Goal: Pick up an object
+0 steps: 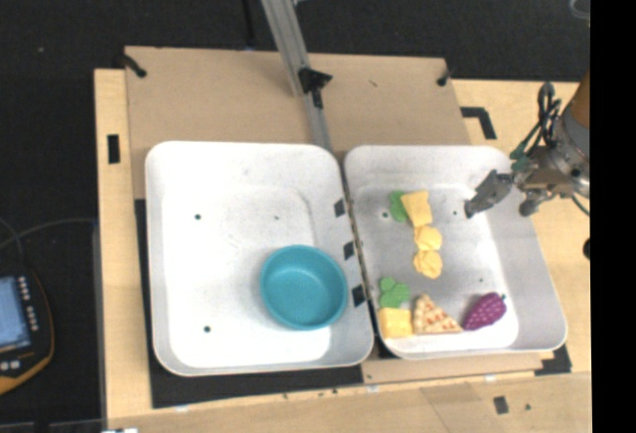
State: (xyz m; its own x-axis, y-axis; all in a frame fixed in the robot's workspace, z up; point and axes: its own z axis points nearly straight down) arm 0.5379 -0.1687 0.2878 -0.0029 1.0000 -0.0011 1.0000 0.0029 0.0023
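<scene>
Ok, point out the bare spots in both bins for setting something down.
Left bin: bare all around the blue bowl, widest across its far half. Right bin: free strip along the far wall and under the gripper; crowded by the yellow pieces, pizza slice and grapes.

Both white bins look like smooth matt plastic, faintly scuffed. The blue bowl is smooth plastic with a soft sheen. The desk looks like pale matt wood, with a flat brown board like cardboard on it. The slanted pole looks like brushed metal.
</scene>
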